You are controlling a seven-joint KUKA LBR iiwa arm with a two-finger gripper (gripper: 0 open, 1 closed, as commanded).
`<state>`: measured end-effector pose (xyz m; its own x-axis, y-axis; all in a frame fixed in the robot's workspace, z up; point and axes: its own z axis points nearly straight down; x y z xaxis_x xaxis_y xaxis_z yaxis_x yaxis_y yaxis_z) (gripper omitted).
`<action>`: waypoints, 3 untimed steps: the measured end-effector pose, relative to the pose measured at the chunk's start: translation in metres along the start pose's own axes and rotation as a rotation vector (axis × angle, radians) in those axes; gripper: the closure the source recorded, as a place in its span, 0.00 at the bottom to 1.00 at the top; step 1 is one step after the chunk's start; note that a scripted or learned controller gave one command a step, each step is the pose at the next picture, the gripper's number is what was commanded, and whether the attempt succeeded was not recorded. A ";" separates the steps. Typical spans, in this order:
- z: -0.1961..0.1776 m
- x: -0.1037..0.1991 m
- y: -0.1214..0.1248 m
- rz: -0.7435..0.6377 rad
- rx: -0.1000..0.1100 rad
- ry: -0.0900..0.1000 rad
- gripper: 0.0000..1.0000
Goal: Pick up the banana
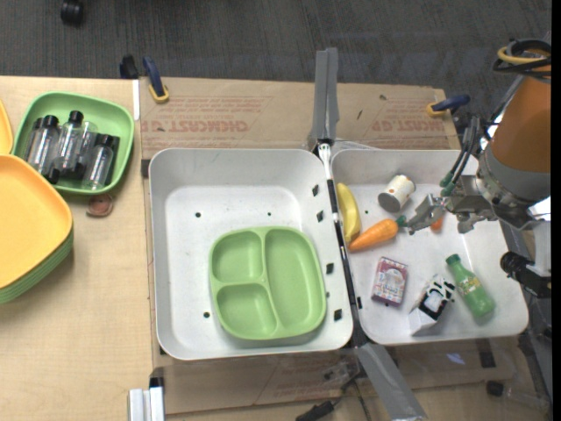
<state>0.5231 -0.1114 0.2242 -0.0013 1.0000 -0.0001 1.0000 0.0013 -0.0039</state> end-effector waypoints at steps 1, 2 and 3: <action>-0.008 -0.001 0.000 0.003 0.001 -0.001 1.00; 0.091 -0.038 0.112 0.304 -0.002 -0.001 1.00; 0.072 -0.101 0.118 0.045 -0.005 -0.002 1.00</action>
<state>0.6408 -0.2125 0.1519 0.0433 0.9991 -0.0025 0.9991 -0.0433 0.0014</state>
